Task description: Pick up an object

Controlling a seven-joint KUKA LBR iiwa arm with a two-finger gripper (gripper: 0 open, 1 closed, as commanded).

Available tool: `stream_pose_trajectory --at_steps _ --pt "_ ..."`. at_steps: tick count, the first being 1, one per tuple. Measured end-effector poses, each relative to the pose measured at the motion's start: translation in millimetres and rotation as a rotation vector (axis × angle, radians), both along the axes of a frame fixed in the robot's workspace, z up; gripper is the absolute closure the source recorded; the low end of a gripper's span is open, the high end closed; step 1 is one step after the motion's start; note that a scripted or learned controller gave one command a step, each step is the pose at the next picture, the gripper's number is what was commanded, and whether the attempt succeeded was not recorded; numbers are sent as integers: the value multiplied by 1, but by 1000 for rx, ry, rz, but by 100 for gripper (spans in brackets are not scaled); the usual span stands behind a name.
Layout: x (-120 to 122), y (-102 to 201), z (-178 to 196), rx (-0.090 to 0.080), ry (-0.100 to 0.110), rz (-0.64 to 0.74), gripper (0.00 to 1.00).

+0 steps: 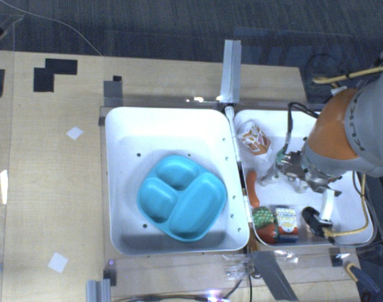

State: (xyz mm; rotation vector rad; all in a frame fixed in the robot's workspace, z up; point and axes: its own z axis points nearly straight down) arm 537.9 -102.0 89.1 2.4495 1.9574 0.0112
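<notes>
My gripper [291,170] hangs low over the middle of the right bin [361,200], below the arm's orange band. To its left, against the bin's left wall, lies an orange carrot-shaped toy [252,189]. A crumpled white and orange packet [254,138] sits at the bin's far left corner. Along the near edge lie a red and green strawberry-like toy [264,226] and, beside it, a small printed box [286,221]. None of them is seen between the gripper's parts.
The left bin [125,143] holds a blue plate [182,197] with three compartments. A metal post [230,71] stands at the far end of the wall between the two bins. A yellow cable [349,231] runs along the right bin's near right corner.
</notes>
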Motion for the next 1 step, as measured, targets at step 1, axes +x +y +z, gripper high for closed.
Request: stream_pose_trajectory --at_steps 1 --pt "-39 -65 0 -6 -2 60 0"
